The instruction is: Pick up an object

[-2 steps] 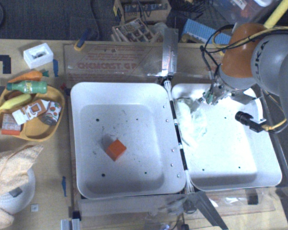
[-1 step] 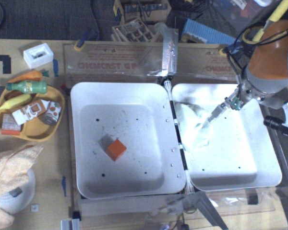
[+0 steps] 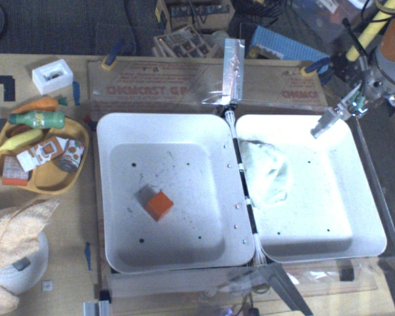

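Looking down at a slant from the one fixed camera, two shallow white plastic bins are seen side by side on the bench, so that both can be reached by one arm. A small orange cube-shaped block (image 3: 160, 205) lies on the floor of the left bin (image 3: 112, 137), a little below its middle and well apart from every wall; this free position is judged to leave room for fingers on each side. A crumpled piece of clear plastic film (image 3: 268, 173) rests in the right bin (image 3: 368, 236), near the shared wall. The two-finger gripper (image 3: 326, 123) is held at the far right corner of the right bin, above its rim, well apart from the block, and nothing is seen between its fingers. How wide the claw stands cannot be told, because it is small and blurred. A yellow bowl (image 3: 49, 180) with toy food is kept on the bench left of the bins, outside the working area.
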